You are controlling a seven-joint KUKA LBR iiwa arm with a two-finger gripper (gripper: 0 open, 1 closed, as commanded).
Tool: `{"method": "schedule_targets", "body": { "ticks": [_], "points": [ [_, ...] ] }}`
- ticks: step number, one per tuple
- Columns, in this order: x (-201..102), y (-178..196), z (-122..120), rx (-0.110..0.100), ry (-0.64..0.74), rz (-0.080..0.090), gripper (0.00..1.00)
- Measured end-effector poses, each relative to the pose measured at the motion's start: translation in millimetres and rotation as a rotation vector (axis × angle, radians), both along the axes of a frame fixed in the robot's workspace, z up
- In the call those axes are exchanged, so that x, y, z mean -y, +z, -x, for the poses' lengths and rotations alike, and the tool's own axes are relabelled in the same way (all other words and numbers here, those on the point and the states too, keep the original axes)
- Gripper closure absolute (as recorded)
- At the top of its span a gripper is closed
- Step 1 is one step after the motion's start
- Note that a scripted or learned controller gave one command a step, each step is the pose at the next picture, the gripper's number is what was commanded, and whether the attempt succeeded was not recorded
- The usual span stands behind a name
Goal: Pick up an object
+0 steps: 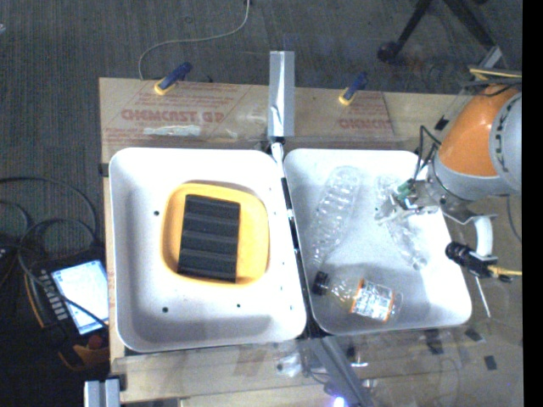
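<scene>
Item: clear plastic bottle point(334, 209), lying slantwise at the centre of the right bin point(458, 308).
Item: small bottle with orange label point(361, 296), on its side at six o'clock in that bin.
Item: crumpled clear plastic point(405, 227), toward three o'clock, just beside the gripper point(407, 195); whether its jaws are spread or pressed cannot be told.
Item: left bin point(136, 312), bearing a yellow tray with black insert point(212, 234).
Risk: transparent, rounded pieces likely to slip or roll from a pinch.
</scene>
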State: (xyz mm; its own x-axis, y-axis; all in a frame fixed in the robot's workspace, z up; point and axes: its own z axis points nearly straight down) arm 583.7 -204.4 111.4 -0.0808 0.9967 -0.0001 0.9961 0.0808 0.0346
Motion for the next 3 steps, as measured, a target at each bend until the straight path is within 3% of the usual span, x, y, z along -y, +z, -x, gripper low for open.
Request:
{"method": "schedule_targets", "body": {
  "ticks": [1,2,3],
  "points": [
    [2.7,-5.9,3.9,-0.009,-0.004,0.001,0.0],
    [6.9,-16.1,15.9,-0.033,0.145,0.01,0.0],
    [9.0,-19.7,-53.6,-0.054,0.01,-0.016,0.0]
  ]
}}
